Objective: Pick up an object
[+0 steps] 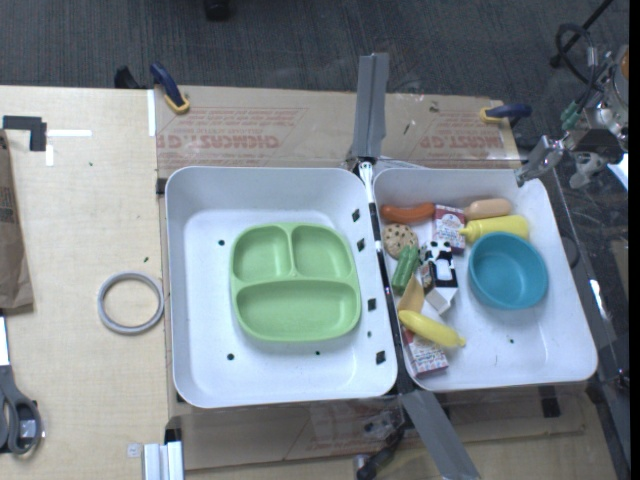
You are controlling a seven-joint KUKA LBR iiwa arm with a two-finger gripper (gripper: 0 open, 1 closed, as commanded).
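Right white bin (560, 363) is a mess: yellow plastic banana (431, 329), cookie (399, 238), green pickle-shaped toy (405, 267) and cartons crammed beside the blue bowl (508, 273). Easy to snag two or slip. Can't tell the claw's state.

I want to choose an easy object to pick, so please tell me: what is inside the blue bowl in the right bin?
The blue bowl shows only its own blue inner surface; nothing lies inside it. The yellow bottle sits just behind its rim. What is under the bowl is covered.
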